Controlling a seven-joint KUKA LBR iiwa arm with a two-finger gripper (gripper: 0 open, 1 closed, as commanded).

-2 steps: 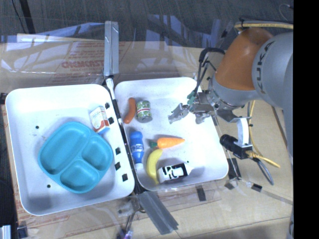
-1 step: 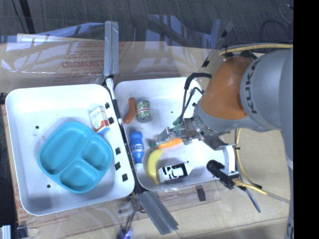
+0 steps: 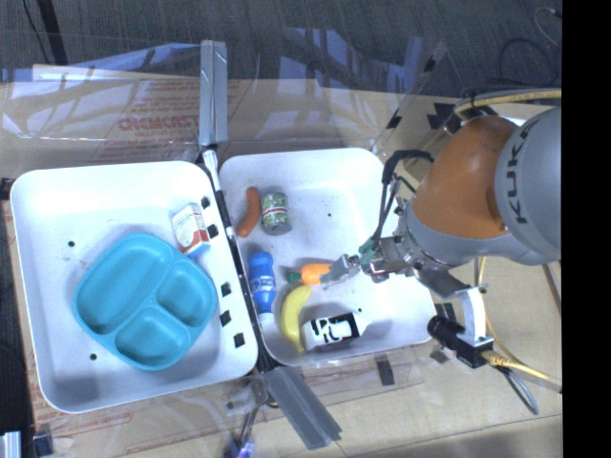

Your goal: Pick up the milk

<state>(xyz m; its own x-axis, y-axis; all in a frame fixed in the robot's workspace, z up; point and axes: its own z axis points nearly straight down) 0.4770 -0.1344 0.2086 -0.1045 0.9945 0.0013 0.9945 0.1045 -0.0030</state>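
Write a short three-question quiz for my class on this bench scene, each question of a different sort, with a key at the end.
1. True or false: the milk carton lies in the same bin as the blue divided plate.
2. Multiple choice: which item lies nearest the gripper? A) the green can B) the orange carrot C) the sausage
3. Fill in: the yellow banana lies between the blue bottle and the ____ box.

Key: 1. True, both are in the left bin. 2. B. 3. Black.
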